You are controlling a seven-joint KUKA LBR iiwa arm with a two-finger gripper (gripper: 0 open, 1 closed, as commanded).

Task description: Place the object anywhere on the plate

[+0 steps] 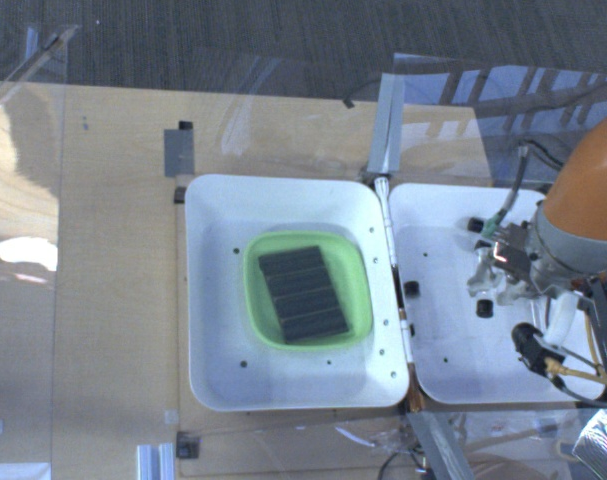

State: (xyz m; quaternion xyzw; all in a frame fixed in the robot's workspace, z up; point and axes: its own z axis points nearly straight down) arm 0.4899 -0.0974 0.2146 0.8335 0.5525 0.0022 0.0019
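Note:
A dark grey ridged rectangular object lies flat on the green square plate, roughly in its middle and turned slightly askew. The plate sits in the left white bin. My gripper hangs over the right white bin, well to the right of the plate and apart from the object. Nothing shows in the gripper. The orange band of the arm is at the right edge above it.
A metal divider runs back from the seam between the bins. A small black piece lies on the right bin's floor near its left wall. Cables loop at the right bin's front right.

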